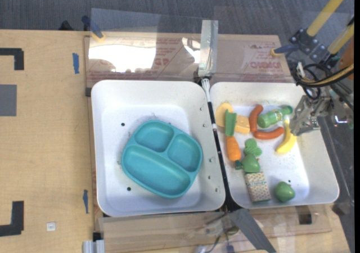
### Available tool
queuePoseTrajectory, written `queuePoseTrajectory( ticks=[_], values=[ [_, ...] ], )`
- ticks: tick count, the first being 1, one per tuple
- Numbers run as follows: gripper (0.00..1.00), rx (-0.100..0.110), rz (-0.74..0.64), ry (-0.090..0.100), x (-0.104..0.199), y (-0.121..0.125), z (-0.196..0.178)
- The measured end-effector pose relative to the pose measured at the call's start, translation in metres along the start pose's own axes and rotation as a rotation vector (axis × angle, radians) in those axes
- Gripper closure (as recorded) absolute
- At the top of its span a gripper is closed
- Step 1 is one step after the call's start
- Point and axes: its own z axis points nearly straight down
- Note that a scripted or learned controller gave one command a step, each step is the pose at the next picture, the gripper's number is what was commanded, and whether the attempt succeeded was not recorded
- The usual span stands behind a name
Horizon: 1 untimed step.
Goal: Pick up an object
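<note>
Two white bins sit side by side: the left bin [107, 150] holds one teal divided plate [162, 158]; right of that plate, the right bin [323, 176] holds about ten toy foods, among them one carrot [233, 148], one banana [287, 142], one lime [284, 191], one patterned block [257, 186]

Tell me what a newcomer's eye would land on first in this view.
The big teal divided plate in the left bin stands out first, bright against the white. Next comes the heap of colourful toy food in the right bin: a yellow banana, an orange carrot and a green lime near the front. The pincer hangs at that bin's right side, by the banana.
</note>
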Motion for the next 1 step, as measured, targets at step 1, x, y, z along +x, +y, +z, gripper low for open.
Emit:
queuePoseTrajectory(
  ticks=[1],
  values=[
    [0.00,-0.004,-0.004,0.008,0.0009,0.0034,0.0041]
  ],
)
